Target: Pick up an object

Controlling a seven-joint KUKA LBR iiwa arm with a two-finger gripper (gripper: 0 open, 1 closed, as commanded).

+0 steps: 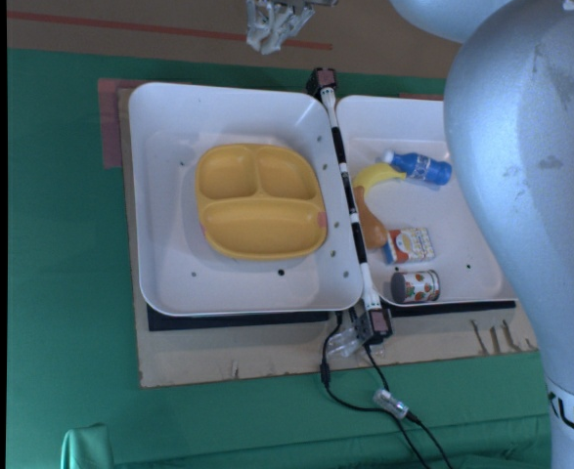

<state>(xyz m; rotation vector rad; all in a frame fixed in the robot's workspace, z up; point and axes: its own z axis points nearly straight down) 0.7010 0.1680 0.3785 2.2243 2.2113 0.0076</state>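
- Camera view, right bin [482, 286]: five candidate objects, none lifted yet.
- One blue bottle [419, 168] lying on its side toward the far wall, white cap end pointing left.
- One yellow banana [376, 175] just left of the bottle, curving down toward the divider side.
- One orange piece [371, 225], elongated, just below the banana and seemingly touching it; exact kind hard to tell.
- One small printed box [410, 244] lying flat, just right of the orange piece.
- One small can [416, 286] on its side near the front wall, just below the box.
- Left bin [159, 262]: one yellow divided plate [259, 201], three compartments, lying flat in the middle, nothing on it.
- Gripper [271, 27] hanging high beyond the far edge of the left bin, over the brown bench, well apart from every object; pale fingers [263, 33] pointing down and nothing between them; open or closed, cannot tell from this angle.
- Judged progress: pick not begun. Left to do: choose a target, travel over it, descend, close, lift.
- Two white bins in all, side by side, with a black-and-white strip [343, 179] along the seam between them.
- One grey arm [521, 164] bulking across the right, hiding the right bin's far corner.
- One cable [384, 399] trailing off the front edge onto green cloth [62, 262].
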